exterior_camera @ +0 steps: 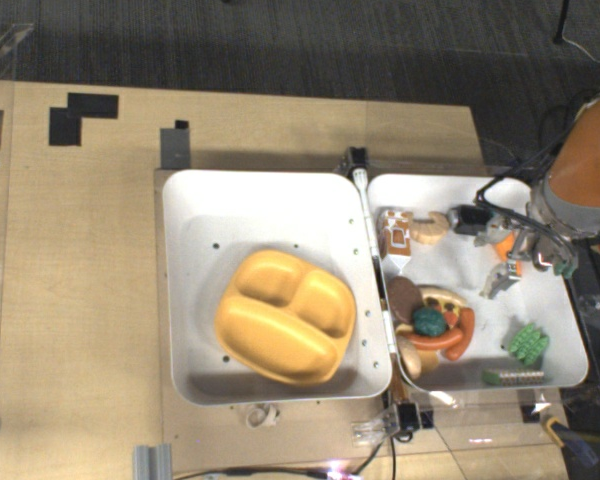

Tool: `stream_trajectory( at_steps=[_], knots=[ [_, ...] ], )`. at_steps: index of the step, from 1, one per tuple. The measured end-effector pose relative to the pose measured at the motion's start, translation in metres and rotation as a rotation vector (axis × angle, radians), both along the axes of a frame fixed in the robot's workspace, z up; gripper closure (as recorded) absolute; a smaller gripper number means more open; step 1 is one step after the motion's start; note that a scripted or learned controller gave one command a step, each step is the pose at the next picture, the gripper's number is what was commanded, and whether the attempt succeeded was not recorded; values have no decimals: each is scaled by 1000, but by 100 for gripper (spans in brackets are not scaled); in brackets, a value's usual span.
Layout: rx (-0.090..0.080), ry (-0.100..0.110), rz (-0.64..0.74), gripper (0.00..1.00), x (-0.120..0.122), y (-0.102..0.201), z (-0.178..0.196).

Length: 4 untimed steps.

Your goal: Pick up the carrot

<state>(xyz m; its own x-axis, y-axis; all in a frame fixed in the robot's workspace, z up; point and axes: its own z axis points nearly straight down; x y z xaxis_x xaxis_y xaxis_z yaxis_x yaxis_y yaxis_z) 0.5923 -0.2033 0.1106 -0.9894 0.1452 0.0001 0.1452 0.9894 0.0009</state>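
The carrot (458, 339), orange-red, lies in the right bin (570, 366) near its front left, curving around the edge of a pile of toy food (428, 320), its long axis running from front-left up to the right. The end effector (502, 278) hangs above the bin's middle, carrying nothing; the carrot lies just forward and left of it. Its finger spacing cannot be told.

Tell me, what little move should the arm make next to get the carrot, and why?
Probably slide the gripper toward the left bin and a bit nearer the front. It sits over bare floor of the right bin, while the carrot lies apart from it in a crowded pile beside the teal toy and the brown piece. It should line up above the carrot before lowering.
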Motion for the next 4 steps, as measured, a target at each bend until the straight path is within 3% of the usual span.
stream_trajectory(
  at_steps=[1,2,3,4],
  knots=[
    [-6,-15,257,0,-45,-3,-21],
    [-6,-17,239,0,-96,-2,-20],
    [-11,-19,580,0,-93,13,-20],
    [-9,-17,860,0,-89,-1,-21]
  ],
)
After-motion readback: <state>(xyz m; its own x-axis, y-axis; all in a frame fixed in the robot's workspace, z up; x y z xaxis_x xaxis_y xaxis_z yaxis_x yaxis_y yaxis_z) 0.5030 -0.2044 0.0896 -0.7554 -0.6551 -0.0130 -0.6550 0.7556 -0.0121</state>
